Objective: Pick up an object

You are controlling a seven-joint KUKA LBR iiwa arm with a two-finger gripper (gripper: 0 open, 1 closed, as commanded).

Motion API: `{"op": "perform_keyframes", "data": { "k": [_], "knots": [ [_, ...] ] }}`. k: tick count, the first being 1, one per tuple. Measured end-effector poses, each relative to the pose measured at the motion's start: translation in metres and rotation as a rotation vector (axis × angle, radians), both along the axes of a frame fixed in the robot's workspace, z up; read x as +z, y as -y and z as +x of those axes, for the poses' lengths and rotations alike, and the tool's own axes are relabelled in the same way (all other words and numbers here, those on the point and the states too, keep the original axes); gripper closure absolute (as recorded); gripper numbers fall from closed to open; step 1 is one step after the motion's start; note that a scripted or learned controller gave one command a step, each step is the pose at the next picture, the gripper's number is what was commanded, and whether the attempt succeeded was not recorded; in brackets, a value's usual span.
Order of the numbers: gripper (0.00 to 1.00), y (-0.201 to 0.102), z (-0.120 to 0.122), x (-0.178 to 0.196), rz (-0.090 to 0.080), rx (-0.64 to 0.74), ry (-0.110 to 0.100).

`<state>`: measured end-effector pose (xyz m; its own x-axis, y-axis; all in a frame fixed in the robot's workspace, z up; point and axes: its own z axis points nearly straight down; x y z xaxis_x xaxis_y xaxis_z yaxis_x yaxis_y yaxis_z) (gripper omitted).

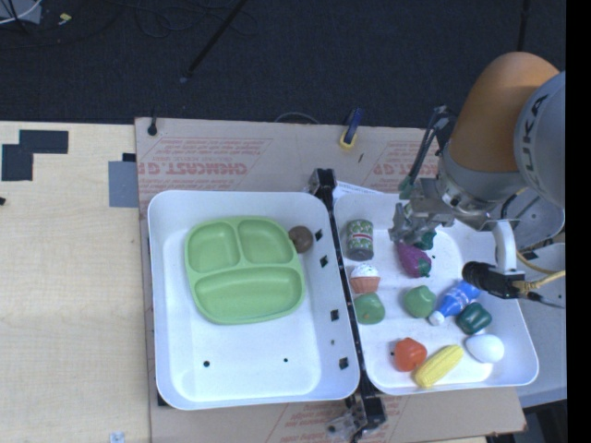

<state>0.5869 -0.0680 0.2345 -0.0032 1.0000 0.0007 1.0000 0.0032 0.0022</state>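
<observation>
In the upper part of the right bin [517,377], right of centre in the frame, my gripper [413,232] hangs low over the purple eggplant [413,259], which lies tilted just below it. Whether my jaws are apart or together, I cannot tell; dark hardware hides them from this angle. Nothing is visibly held between them.

The right bin holds 9 further items. A small jar with a green label [359,238] stands at the upper left of the bin. Below it sits a cupcake [365,278], and just under that a round green fruit [370,308]. A green pepper [418,301] lies near the bin's centre. To its right a blue and white bottle [453,302] lies tilted, with a dark green item [475,317] just beside it. Along the lower edge sit a red tomato [409,353], a yellow corn cob [438,365] and a white egg [485,348].

The left bin [175,367] holds a green divided plate [244,269] with 3 compartments. A small brown lump [301,238] rests just beside the plate's upper right corner.

My arm's orange band [503,109] shows at the upper right of the frame.
</observation>
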Motion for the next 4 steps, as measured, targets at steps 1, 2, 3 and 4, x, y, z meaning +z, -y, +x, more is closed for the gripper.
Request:
{"op": "perform_keyframes", "data": {
  "k": [1,2,3,4],
  "knots": [
    [1.0,-0.008,-0.005,-0.005,0.0,-0.003,-0.006],
    [1.0,0.002,0.006,-0.017,-0.001,-0.005,-0.005],
    [1.0,0.008,-0.003,-0.008,0.0,-0.005,-0.005],
    [1.0,0.001,0.01,0.0,0.0,-0.003,-0.003]
  ]
}}
